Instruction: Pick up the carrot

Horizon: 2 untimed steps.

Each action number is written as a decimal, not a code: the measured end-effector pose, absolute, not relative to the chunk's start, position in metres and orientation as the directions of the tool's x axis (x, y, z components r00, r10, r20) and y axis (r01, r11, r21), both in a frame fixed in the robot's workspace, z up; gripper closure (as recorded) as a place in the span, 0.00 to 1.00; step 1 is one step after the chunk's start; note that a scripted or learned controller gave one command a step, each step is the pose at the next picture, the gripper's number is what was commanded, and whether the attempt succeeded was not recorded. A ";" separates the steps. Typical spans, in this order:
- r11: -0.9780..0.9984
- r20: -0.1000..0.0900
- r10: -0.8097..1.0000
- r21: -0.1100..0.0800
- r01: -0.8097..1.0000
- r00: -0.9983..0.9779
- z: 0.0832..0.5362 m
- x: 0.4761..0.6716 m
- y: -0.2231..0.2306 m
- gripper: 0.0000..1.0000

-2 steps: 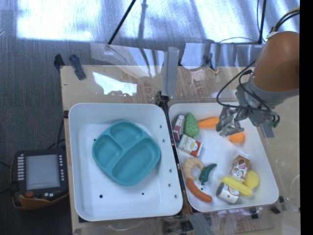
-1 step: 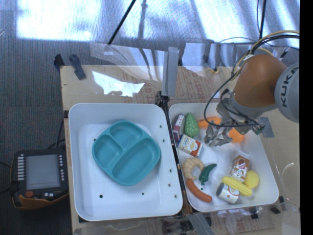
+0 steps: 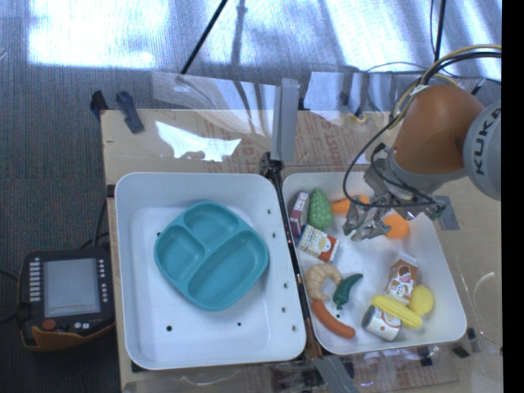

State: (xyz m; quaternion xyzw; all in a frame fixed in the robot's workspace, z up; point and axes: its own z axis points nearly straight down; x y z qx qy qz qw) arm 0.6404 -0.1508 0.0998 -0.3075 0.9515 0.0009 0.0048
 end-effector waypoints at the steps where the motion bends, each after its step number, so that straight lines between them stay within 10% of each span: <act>1: 0.812 -0.015 -0.584 -0.003 -0.584 -0.811 0.111 0.642 -0.150 1.00; 2: 0.445 -0.004 -0.895 0.002 -0.895 -0.445 0.088 0.612 -0.212 1.00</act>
